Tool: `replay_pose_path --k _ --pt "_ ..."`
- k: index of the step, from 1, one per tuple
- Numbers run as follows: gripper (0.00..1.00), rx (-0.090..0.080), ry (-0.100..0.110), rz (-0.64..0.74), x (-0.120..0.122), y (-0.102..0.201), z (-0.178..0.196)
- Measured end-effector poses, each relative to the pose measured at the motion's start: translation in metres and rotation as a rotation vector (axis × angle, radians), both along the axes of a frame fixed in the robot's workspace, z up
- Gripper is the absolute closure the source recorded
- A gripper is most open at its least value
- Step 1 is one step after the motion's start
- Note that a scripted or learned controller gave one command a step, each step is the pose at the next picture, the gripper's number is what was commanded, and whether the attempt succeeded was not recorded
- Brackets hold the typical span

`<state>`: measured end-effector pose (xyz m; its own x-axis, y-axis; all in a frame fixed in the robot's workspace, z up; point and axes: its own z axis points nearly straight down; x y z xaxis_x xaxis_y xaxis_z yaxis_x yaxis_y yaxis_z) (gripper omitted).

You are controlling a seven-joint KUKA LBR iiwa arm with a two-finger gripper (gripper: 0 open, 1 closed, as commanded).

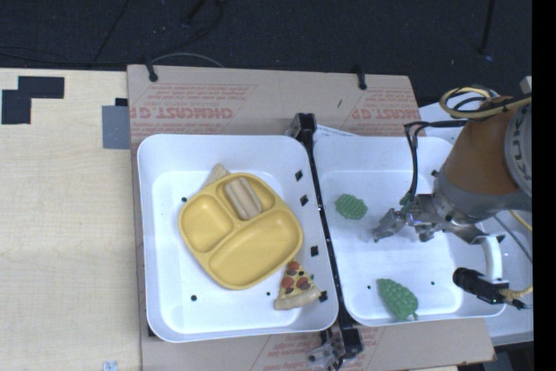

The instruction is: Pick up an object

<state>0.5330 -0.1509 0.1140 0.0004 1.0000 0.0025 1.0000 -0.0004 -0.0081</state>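
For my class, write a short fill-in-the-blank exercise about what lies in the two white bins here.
1. The yellow divided plate lies in the ____ bin.
2. The pizza slice lies beside the plate, toward the bin's ____ edge.
3. The bin under the hand holds ____ green objects.
4. The hand hovers nearer the ____ green object.

Missing words: left; near; two; upper

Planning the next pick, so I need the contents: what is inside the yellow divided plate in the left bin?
A tan, hotdog-like toy lies in the upper compartment of the yellow plate. The other two compartments look bare. A pale corner pokes out from behind its upper rim; the rest is covered.
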Motion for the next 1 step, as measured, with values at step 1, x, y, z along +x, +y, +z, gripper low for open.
replay_pose_path --k 1 --pt "0.0 -0.001 -0.004 -0.001 -0.0004 0.0007 -0.0279"
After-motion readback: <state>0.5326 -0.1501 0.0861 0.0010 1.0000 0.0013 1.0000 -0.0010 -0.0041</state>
